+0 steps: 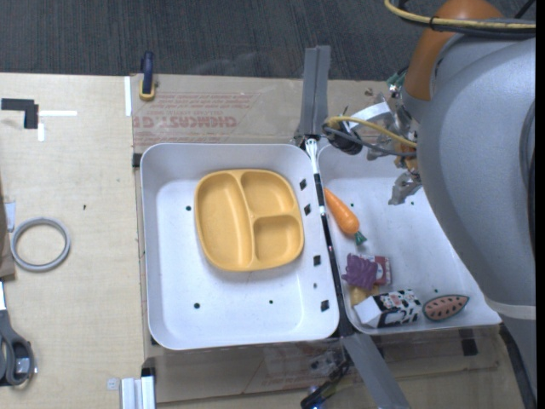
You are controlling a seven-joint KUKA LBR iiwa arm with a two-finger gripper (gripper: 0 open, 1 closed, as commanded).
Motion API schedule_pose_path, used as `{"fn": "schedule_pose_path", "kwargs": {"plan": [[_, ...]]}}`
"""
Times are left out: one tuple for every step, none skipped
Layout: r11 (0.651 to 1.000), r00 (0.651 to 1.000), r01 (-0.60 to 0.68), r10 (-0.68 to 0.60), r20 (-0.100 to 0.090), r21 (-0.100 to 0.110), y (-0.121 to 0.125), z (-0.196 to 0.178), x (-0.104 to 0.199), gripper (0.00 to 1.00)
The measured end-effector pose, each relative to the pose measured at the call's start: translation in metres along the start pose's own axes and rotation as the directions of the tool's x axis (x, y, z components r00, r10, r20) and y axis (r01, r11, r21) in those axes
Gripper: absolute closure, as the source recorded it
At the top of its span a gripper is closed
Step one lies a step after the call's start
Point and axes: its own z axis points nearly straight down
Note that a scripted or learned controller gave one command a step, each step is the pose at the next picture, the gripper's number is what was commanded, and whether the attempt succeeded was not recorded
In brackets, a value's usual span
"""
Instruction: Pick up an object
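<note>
**Ana:** End effector (405, 187) hangs over the far part of the right bin (443, 258), under the big grey arm (485, 143). How far it is open I cannot tell; nothing sits in it that I can see.

**Ben:** So what is there to pick?

**Ana:** Everything loose lies in that right bin. A carrot (341, 212) lies against the left wall, nearest the end effector. Nearer to us sit a purple toy (366, 270), a black-and-white carton (389, 307) and a brown oval piece (445, 307), bunched in the near corner.

**Ben:** And the left bin (170, 296)?

**Ana:** It bears a yellow divided plate (249, 219), flat, near its middle.

**Ben:** Best target?

**Ana:** I'd judge the carrot: it lies apart from the cluster, though the wall beside it may crowd one side of a grasp.
</note>
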Motion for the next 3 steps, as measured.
{"fn": "schedule_pose_path", "kwargs": {"plan": [[1.000, 1.000, -0.003, 0.003, -0.002, 0.001, -0.029, -0.001, 0.014, 0.00], [1.000, 1.000, 0.000, 0.000, 0.002, -0.001, -0.007, 0.000, -0.027, 0.00], [1.000, 1.000, -0.001, 0.001, -0.001, 0.000, -0.028, 0.000, 0.005, 0.00]]}}
